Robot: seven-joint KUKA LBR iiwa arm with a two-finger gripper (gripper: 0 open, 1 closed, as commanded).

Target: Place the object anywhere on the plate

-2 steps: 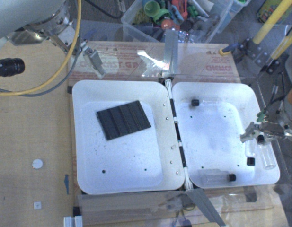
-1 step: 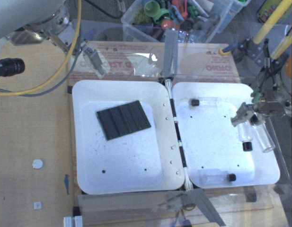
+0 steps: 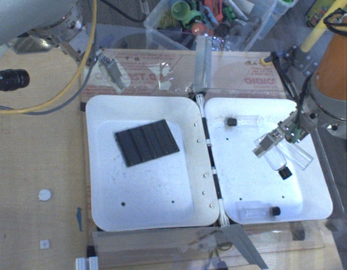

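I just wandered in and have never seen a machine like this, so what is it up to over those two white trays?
A robot arm reaches in from the right, its gripper low over the right tray. Three small clear vials with black caps lie there: one near the top, one by the gripper, one near the bottom. The dark ribbed plate lies bare in the left tray. I cannot tell whether the gripper has caught anything.

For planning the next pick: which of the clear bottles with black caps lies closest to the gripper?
The bottle just below the gripper, cap toward the near side. The top bottle and the bottom-edge bottle lie farther away.
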